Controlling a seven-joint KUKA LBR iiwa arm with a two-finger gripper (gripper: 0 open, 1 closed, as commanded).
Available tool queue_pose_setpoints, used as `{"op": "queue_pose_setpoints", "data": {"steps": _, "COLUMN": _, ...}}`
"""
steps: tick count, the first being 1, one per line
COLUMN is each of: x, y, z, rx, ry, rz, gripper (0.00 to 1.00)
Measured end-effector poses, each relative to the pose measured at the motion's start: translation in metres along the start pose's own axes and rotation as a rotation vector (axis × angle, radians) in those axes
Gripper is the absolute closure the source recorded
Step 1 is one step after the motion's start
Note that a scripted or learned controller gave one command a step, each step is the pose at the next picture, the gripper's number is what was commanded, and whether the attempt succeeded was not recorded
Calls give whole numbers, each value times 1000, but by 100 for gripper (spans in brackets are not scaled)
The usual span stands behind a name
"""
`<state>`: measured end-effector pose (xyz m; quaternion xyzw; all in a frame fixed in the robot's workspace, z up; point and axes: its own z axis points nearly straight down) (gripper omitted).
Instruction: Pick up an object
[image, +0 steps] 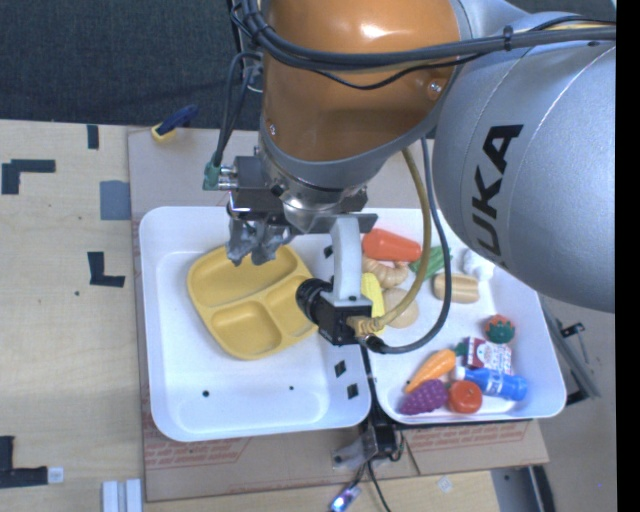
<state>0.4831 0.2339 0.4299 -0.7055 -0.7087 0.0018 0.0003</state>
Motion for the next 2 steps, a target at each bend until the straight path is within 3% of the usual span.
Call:
{"op": "queue_pose_setpoints", "data": {"steps": 1, "x": -2, "y": 92, "z": 99, "rx": 2, "ry": -2, "rz": 6, "gripper": 100}}
{"op": "queue_pose_setpoints", "data": {"steps": 2, "x": 0, "y": -4, "z": 132, "rx": 8, "ry": -1, "rz": 0, "gripper": 100}}
